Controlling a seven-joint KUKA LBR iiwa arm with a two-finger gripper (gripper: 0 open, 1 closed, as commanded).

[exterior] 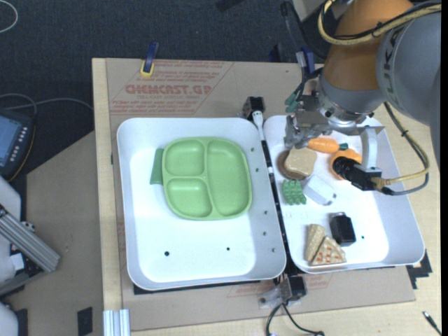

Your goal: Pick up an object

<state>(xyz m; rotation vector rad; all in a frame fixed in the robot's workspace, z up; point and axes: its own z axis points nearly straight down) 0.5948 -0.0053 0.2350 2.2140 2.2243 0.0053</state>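
Two white bins [140, 208] fill mid-frame; the tool [299, 133], its grip impossible to judge, hangs apparently over a carrot [323, 145].

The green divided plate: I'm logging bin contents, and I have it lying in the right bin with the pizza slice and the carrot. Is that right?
Not quite. The camera view shows the green divided plate lying in the left bin, alone. The pizza slice and the carrot do lie in the right bin.
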